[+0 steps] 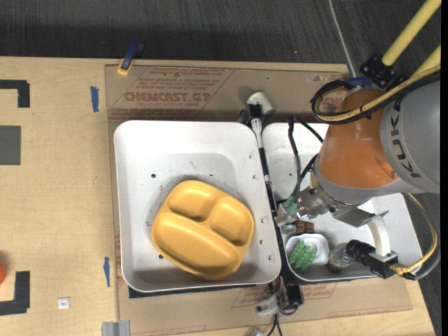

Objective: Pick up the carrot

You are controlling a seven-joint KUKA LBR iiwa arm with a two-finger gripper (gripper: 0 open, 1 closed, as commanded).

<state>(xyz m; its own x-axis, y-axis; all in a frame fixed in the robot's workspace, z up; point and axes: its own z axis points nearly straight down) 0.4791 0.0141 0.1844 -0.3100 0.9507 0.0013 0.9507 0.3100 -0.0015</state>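
1. Gripper. The gripper (297,214) hangs over the left part of the right bin (399,208), close to the wall shared with the left bin (133,187). Whether it is released or clenched cannot be told: the arm (357,145) hides it from above.

2. Carrot. A small orange-brown piece (302,225) lies directly at the gripper. It may be the carrot, but it is too small and too covered to confirm.

3. Other items.
- Dish (316,242): small, white, just on the near side of the gripper, in the right bin. It holds a green knobbly item (302,253).
- Loaf (203,228): yellow, lobed, well to the view-left of the gripper, in the left bin.

4. Markings.
- Arm: the letters "KUK" are readable on the grey shell, above and to the view-right of the gripper; the rest is cut off.
- Sheet (168,89): brown, under both bins. Red print reads "CHEMCAST GP", beyond the gripper on the far side. The smaller lines are unreadable.
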